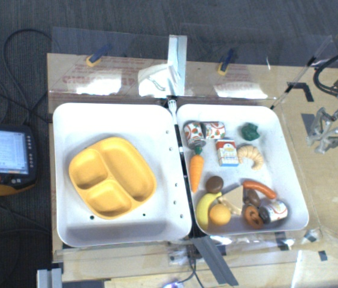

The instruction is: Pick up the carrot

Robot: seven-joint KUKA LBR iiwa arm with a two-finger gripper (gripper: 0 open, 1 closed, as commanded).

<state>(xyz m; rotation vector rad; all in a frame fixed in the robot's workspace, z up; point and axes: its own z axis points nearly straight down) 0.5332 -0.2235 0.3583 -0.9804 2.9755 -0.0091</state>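
The carrot [196, 171] is orange with a green top. It lies lengthwise along the left wall of the right bin [290, 161], green end pointing to the back. Nothing touches it from above. My gripper [326, 128] hangs outside the bins, over the bench to the right of the right bin and well away from the carrot. It is small and grey against the bench.
Around the carrot lie two small cans [195, 134], a red carton [227, 152], a croissant [250, 155], a brown ball [214, 183], a banana [203, 207] and an orange [219, 215]. A yellow divided plate [111, 176] sits in the left bin [73, 122].
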